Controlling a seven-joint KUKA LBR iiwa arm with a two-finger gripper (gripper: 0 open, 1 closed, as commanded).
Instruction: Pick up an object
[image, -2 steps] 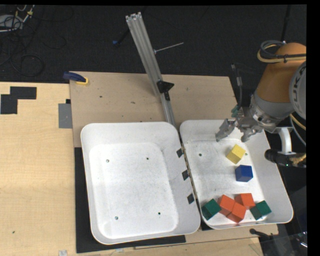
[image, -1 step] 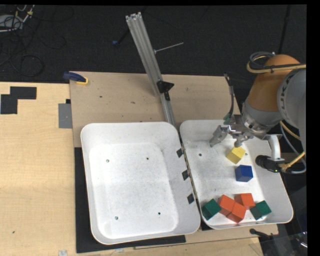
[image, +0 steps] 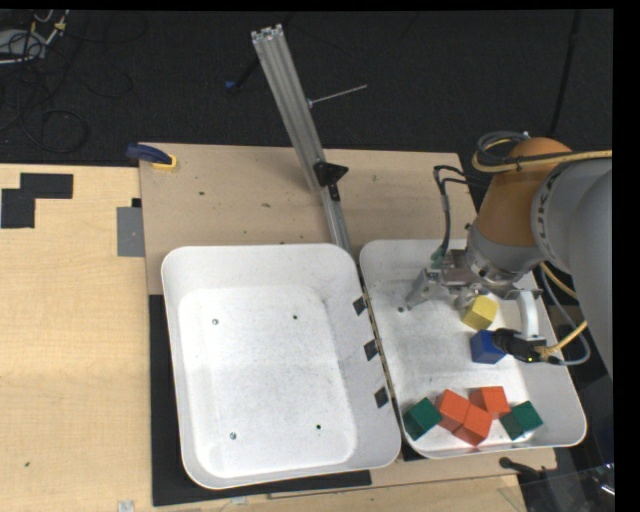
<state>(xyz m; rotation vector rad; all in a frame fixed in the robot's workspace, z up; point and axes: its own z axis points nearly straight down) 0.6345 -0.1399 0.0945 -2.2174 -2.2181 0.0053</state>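
The left bin (image: 265, 365) sits mid-desk, a smooth shallow white tray. Just beside it, toward the desk's right edge, the right bin (image: 420, 345) carries the blocks: a green block (image: 422, 416), two orange blocks (image: 464, 413) and a second green block (image: 521, 419) bunched along its front wall, touching or nearly so. Farther back lie a blue block (image: 487, 347) and a yellow block (image: 480, 311), close together.

The gripper (image: 432, 288) hangs over the back of the right bin, left of the yellow block; whether it is released or clenched I cannot tell, and nothing is visibly held.

The blocks look small, rigid and light, probably easy to pinch across two flat opposite faces. The yellow one, tilted and clear of the walls, seems the readiest.

The desk (image: 250, 200) is pale wood; an aluminium rail (image: 300, 130) leans up into a dark background.
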